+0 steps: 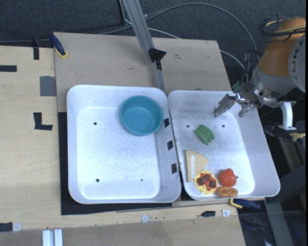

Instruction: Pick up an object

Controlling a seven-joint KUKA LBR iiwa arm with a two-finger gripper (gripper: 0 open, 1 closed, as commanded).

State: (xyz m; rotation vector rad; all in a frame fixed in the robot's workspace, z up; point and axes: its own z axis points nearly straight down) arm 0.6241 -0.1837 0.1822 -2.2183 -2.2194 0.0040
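The gripper (232,106) hovers with fingers spread open and nothing between them over the right shallow white plastic bin's (256,152) upper edge. The small green ridged object (205,134), perhaps a toy vegetable, lies below it, well apart.

two white bins (82,188), one blue bowl (141,115), one green vegetable (205,134), one pizza slice (197,170), one tomato (227,177)

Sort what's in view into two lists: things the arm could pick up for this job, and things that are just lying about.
Part of the job:
gripper, open, above the right bin
green vegetable
pizza slice
tomato
orange piece
blue bowl in the left bin

Just lying about:
yellow-handled clamps
black tape marks on the bench
cables
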